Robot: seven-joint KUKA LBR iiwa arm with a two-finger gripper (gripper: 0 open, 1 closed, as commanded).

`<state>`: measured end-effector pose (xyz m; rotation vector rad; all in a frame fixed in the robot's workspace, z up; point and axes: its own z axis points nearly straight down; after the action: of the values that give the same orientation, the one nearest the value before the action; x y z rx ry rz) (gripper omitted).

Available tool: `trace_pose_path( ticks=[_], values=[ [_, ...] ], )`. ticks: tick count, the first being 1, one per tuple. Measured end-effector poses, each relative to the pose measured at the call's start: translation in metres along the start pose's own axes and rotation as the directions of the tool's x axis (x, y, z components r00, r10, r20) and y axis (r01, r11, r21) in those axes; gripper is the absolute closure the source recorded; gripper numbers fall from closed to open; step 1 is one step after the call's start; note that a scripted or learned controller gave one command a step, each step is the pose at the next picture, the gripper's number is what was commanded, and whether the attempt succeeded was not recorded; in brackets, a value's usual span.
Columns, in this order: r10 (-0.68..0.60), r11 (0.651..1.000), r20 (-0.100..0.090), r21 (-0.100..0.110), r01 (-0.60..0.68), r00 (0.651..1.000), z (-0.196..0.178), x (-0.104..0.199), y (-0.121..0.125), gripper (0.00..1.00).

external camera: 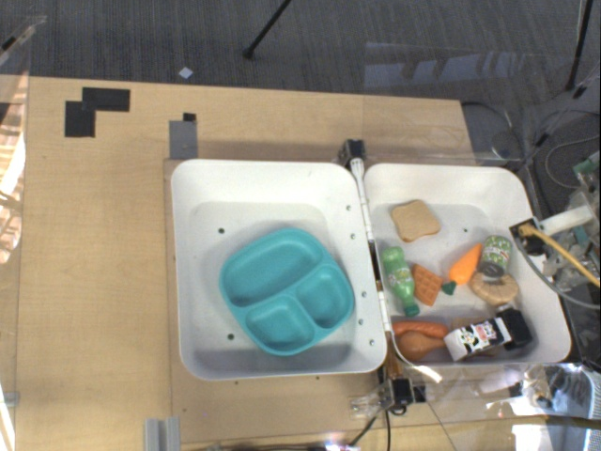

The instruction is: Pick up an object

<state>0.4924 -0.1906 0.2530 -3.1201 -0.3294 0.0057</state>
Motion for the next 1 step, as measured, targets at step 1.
trace_pose_path(
  ticks=[1],
  values=[
    [-0.013, 1.0, -0.003, -0.001, 0.013, 1.0, -0.0124, 0.0025, -0.0005, 1.0]
  ],
)
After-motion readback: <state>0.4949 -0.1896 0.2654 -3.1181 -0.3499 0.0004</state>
